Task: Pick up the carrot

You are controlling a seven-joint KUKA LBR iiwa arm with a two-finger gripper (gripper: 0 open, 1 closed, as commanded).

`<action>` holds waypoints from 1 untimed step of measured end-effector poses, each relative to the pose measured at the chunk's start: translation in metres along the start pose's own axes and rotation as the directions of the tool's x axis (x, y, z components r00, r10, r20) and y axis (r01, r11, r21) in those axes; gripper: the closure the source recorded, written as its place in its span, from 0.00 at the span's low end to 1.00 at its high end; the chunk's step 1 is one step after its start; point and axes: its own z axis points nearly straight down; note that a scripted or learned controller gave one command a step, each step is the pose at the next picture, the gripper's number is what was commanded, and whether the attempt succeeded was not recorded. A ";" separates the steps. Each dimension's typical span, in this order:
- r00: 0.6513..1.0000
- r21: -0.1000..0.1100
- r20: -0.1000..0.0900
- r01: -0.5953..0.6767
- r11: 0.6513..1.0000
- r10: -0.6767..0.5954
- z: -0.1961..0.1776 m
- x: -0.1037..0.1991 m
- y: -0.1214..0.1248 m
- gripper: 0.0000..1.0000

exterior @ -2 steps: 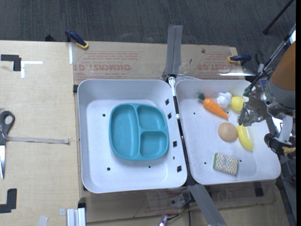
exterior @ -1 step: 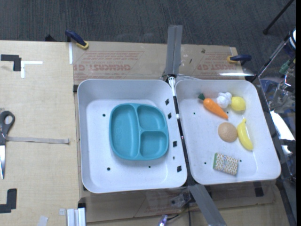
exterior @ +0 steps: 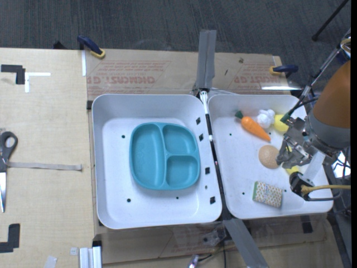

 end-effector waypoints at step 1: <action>0.963 -0.004 -0.001 -0.271 0.963 0.271 -0.102 -0.037 0.018 1.00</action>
